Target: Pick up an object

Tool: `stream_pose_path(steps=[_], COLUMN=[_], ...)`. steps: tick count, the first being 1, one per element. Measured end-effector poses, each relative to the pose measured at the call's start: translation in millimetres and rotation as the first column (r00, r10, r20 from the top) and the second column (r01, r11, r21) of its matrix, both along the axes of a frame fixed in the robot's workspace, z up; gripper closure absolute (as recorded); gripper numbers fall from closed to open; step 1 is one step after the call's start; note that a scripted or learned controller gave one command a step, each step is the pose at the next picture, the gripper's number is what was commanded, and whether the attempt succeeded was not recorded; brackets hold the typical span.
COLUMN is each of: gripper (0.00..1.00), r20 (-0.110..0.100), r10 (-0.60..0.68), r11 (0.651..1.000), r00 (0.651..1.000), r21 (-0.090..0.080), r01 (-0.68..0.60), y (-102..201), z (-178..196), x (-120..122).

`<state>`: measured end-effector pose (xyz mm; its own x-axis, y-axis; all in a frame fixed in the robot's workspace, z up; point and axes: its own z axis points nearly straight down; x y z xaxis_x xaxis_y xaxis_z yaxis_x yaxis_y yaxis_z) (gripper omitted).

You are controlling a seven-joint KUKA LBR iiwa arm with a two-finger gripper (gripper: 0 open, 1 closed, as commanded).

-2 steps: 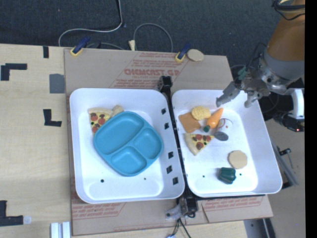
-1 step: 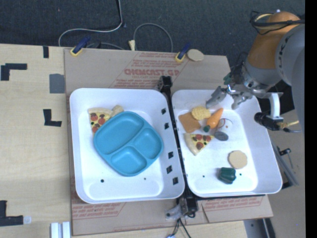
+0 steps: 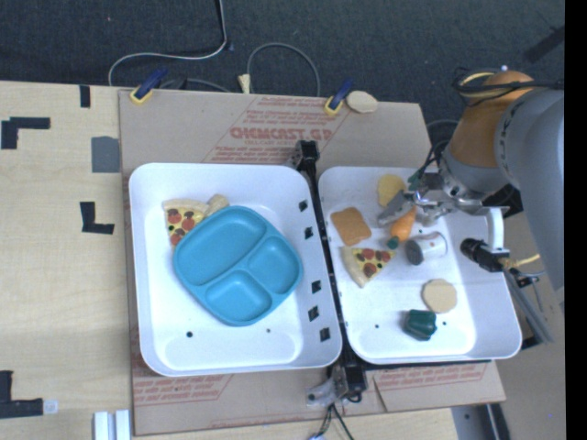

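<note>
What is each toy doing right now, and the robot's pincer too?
Blue plate: flat in left bin, covering part of a pizza slice.
Second pizza slice: flat in right bin.
Toast: lying flat.
Green block: lying near the front edge.
Round cookie: lying flat.
Pincer: low over right bin.

The gripper hangs over the right white bin; the toy pizza slice lies just left-front of it, and the green block lies well in front.

Wooden bench; cardboard sheet; two white bins.
</note>
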<state>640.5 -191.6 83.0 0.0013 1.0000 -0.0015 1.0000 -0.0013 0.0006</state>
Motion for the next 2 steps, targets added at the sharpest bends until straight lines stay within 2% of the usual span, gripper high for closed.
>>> stream_pose_path(steps=[1,2], gripper=[0.0,1.0], r20=[0.001,-0.022], r10=[0.007,0.004], r11=[1.0,1.0], r00=[1.0,1.0], r21=[0.0,0.003], r01=[-0.007,-0.004], y=[51.2,48.1], z=[3.1,10.5], x=[28.6,23.2])
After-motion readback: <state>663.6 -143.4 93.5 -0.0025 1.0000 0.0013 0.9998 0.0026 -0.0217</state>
